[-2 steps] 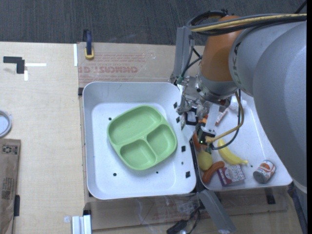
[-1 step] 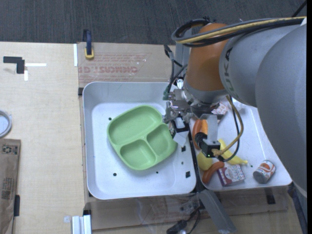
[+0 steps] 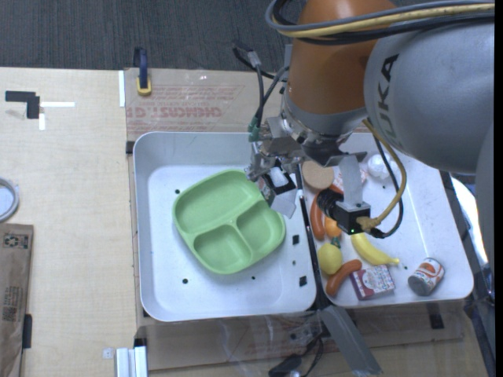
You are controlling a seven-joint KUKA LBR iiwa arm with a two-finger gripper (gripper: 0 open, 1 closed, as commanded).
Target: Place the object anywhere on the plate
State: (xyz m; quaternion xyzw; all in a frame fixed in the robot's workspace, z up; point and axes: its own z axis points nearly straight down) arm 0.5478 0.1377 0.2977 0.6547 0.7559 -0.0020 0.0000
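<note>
A: Setting? Pale wood tabletop [image 3: 71, 171] under a dark floor, with two white bins side by side. The left bin [image 3: 157, 289] holds a green plate [image 3: 228, 220] with three compartments, lying at a slant near the bin's middle.

B: Right bin [image 3: 452, 281]?

A: Toy food, crowded toward its left wall: a banana [image 3: 371, 250], a lemon [image 3: 330, 258], a carrot [image 3: 317, 214], a sausage [image 3: 343, 276], a small red carton [image 3: 372, 281], a can [image 3: 425, 276] on its side, a tan round piece [image 3: 318, 176] near the far end, and a white item [image 3: 376, 166] by the back wall.

B: Arm?

A: Enters from the right, its orange band [image 3: 338, 45] high over the divider between the bins. The claw [image 3: 277, 181] hangs just at the plate's far right rim, over the left bin's right side.

B: Claw state?

A: Cannot tell. Cables and black-and-white hardware clutter the tip, so spread or pressed together is not readable, and I see no item clearly between the fingers.

B: Which object is the task's?

A: Cannot tell that either. No food lies on the plate; all of it sits in the right bin.
</note>
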